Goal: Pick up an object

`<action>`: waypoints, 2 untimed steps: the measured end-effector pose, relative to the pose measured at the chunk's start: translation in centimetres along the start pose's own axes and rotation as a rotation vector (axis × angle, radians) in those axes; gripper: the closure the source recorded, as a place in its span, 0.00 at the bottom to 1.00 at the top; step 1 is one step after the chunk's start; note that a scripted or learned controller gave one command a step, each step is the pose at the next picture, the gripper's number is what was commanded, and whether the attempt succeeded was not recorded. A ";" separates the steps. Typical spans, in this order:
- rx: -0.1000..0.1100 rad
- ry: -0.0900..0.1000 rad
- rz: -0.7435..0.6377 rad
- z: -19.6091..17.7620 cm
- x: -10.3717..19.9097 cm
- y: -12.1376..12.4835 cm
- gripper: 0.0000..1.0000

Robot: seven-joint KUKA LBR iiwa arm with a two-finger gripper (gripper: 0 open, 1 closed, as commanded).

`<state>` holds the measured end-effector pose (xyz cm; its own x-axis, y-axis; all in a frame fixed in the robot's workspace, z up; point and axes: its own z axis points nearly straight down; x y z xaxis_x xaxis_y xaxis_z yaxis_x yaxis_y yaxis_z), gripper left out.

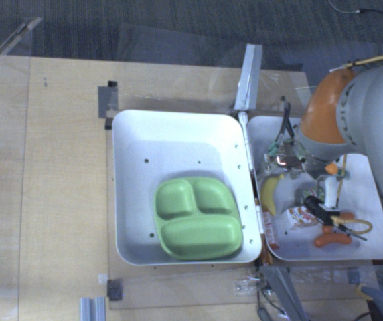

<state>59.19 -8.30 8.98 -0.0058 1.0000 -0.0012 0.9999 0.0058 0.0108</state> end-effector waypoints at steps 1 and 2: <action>-0.009 0.002 -0.007 -1.2 0.3 0.3 1.00; 0.005 0.001 -0.002 -9.6 6.8 3.9 1.00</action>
<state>62.93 -1.48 18.63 -0.0073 1.0000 0.0001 1.0000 0.0073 0.0062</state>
